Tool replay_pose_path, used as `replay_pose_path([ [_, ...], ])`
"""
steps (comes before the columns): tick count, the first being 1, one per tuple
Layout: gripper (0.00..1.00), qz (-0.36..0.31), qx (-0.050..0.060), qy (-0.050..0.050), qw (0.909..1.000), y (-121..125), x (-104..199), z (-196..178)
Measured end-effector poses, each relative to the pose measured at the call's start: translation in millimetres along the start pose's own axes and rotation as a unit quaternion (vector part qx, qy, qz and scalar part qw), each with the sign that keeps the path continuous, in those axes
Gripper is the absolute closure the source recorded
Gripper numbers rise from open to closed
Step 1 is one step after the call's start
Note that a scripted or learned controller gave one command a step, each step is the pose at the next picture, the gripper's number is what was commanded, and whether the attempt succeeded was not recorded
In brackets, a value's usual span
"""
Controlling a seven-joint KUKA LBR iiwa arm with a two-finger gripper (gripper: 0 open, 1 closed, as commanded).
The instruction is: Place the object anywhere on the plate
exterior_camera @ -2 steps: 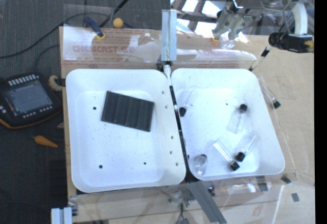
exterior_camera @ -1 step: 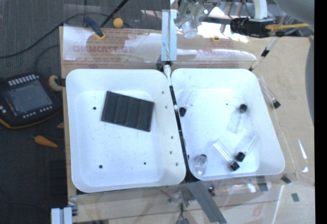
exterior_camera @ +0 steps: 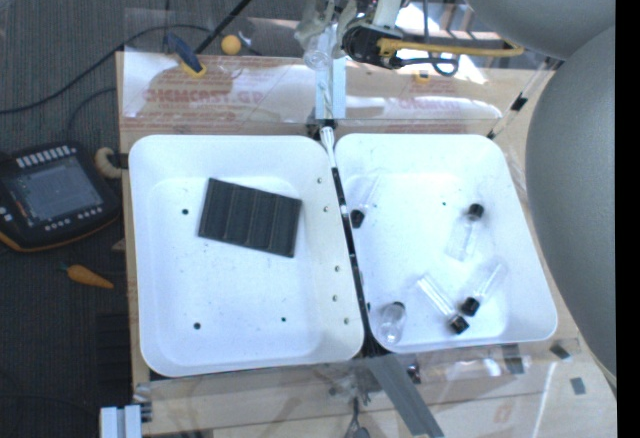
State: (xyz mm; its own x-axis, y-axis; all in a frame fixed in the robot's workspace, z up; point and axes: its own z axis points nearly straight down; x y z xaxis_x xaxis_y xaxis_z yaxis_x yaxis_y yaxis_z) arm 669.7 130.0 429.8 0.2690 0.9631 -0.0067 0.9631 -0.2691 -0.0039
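The plate (exterior_camera: 250, 216) is a dark ribbed rectangle lying flat in the left bin (exterior_camera: 160, 326), a little above its middle. Several clear vials with black caps lie in the right bin (exterior_camera: 520, 256): one vial (exterior_camera: 463, 234) at the right, another vial (exterior_camera: 484, 286) below it, and a third vial (exterior_camera: 360, 198) close to the divider. My gripper (exterior_camera: 327, 31) hangs high beyond the far edge of the bins, roughly over the divider line. A clear upright piece (exterior_camera: 328, 91) shows just below it, and I cannot tell if that is a held vial or part of the bench.
A raised divider (exterior_camera: 345, 236) separates the two bins. A clear panel (exterior_camera: 230, 91) stands behind them with a yellow ball (exterior_camera: 231, 44) and a blue clamp (exterior_camera: 184, 51). A teach pendant (exterior_camera: 50, 196) lies on the floor at the left. The grey arm (exterior_camera: 580, 126) overhangs the right side.
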Motion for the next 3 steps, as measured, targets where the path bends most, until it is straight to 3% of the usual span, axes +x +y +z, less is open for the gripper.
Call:
replay_pose_path([
  [1, 1.00, -0.182, -0.001, 0.001, 0.9834, -22, 80, 0],
  [2, 1.00, -0.247, 0.000, 0.001, 0.9690, -131, 64, 14],
  [3, 1.00, -0.394, -0.001, 0.000, 0.9191, -80, 77, -1],
])
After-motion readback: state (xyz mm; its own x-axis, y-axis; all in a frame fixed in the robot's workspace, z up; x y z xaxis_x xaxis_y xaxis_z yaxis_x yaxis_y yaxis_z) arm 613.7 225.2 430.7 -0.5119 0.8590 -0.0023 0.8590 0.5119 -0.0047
